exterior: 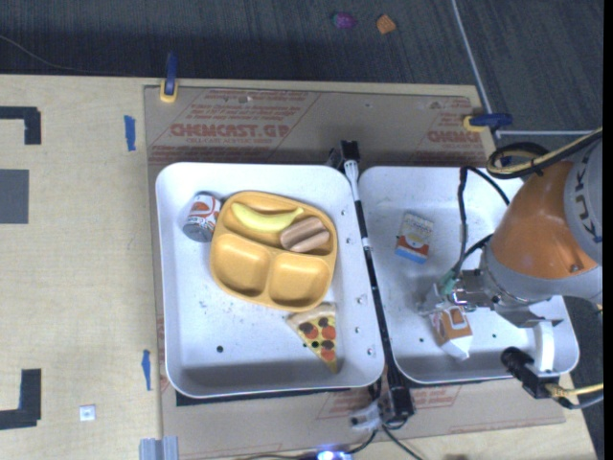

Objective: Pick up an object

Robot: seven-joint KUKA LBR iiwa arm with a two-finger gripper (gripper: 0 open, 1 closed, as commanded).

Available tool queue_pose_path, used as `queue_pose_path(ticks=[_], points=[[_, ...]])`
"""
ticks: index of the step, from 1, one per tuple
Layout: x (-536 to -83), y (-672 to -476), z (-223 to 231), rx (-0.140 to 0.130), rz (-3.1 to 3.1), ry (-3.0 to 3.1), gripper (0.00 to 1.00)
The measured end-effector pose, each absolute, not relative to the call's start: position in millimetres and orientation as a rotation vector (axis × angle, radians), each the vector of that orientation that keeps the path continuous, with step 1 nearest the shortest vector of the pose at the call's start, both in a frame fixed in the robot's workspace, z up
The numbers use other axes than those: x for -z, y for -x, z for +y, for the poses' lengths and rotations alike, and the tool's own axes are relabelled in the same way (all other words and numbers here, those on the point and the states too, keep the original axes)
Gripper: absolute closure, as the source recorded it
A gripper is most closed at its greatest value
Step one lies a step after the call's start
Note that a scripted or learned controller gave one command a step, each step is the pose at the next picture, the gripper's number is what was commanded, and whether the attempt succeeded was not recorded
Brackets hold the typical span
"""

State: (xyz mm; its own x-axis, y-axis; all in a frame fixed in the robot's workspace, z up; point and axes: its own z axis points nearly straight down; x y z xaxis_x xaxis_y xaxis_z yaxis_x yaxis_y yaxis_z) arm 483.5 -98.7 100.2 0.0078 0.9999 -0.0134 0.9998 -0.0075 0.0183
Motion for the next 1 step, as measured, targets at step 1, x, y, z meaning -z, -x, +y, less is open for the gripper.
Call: queue_pose_path(ticks=[1], points=[[-184.9, -495.9, -27.7, -0.003, 2.223, -2.219, 1.00]])
